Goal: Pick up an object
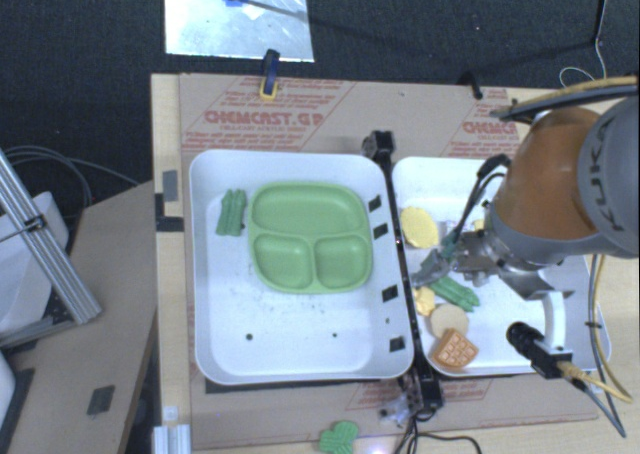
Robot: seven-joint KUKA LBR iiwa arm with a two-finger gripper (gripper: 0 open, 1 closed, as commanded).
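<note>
Dark carpet surrounds the tabletop (300, 112) with its two white bins. We see the claw (438, 264) low in the right bin (440, 177), just above the green toy (456, 292). We cannot tell its state. We judge this the reach; next comes settling onto the toy and closing.

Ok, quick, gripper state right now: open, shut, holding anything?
Gripper: cannot be told. It is low in the right bin, by the green toy and yellow piece; nothing visibly held.
</note>
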